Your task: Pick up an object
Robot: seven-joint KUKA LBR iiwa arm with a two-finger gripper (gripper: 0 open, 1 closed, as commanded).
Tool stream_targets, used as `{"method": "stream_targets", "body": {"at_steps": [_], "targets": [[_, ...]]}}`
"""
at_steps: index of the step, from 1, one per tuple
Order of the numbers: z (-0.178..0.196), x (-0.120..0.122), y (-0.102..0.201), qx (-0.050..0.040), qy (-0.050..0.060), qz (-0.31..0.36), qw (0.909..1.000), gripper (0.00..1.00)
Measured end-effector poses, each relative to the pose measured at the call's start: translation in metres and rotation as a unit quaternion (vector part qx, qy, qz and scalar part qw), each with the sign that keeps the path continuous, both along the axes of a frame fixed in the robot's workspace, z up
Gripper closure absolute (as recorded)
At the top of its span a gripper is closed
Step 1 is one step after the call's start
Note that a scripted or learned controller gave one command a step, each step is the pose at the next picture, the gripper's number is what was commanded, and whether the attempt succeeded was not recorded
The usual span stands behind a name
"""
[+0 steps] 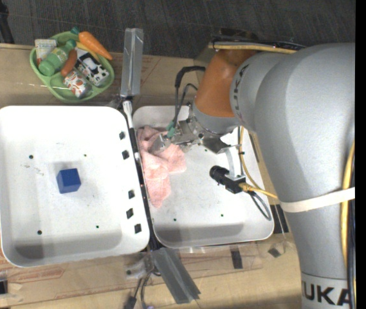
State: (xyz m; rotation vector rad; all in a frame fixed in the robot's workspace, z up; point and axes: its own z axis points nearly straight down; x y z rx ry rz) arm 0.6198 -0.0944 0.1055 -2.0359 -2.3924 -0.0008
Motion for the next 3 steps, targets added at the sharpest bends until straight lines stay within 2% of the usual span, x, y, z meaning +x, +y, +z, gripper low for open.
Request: {"method": "stream_targets", "body": {"at_steps": [1,2,3], "targets": [[-0.001,-0.041,-0.001,-0.0005,0.002,-0.018,0.9998,0.0],[-0.011,-0.028,-0.002,-0.0002,-0.001,0.008,1.0,0.0],[-0.001,-0.027,-0.001,0.0004,-0.001,0.01,0.9999,1.0]]}}
